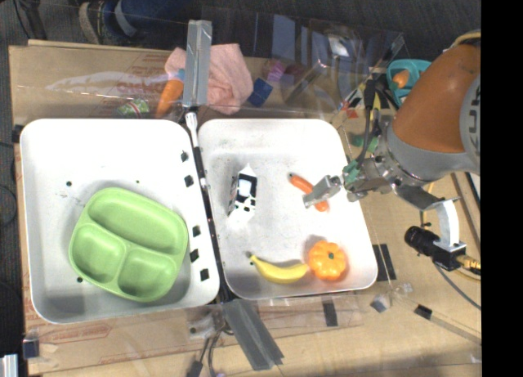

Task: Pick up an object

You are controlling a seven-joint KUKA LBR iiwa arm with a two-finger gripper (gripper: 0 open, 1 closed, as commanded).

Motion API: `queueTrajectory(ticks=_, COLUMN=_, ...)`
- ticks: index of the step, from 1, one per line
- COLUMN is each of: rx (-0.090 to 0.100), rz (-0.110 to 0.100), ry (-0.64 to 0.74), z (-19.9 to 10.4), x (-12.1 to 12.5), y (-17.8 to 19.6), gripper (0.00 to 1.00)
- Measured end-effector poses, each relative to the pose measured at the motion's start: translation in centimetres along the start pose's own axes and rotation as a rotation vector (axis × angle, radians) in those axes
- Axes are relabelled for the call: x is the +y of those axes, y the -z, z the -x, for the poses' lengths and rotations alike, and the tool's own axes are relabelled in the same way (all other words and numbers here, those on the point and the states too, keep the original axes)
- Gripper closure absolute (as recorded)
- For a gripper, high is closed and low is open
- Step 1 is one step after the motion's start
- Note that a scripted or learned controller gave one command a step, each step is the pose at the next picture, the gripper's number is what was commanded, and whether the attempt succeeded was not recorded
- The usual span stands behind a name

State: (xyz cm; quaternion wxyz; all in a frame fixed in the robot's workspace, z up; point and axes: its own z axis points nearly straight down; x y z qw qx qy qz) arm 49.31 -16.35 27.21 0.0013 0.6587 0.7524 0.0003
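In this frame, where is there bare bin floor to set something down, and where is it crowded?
Free: the right bin floor along its far wall, above the black-and-white toy; the left bin strip above the green divided plate. Crowded: the right bin's near-right corner, with banana, orange pumpkin, carrot and gripper.

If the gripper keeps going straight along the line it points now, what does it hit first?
The gripper reaches in from the right and points left. Its tip is already over the small orange carrot in the right bin, so that is probably met first. Further left lies the black and white object. Height above the carrot is unclear.
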Motion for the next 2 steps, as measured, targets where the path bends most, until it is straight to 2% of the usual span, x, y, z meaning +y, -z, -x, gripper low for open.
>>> queueTrajectory(ticks=1, rx=0.003, rz=-0.006, ry=0.052, z=4.5, x=-2.4, y=-11.5, gripper=0.00)
queueTrajectory(ticks=2, rx=0.002, rz=-0.002, ry=0.082, z=4.3, x=-2.1, y=-18.0, gripper=0.00)
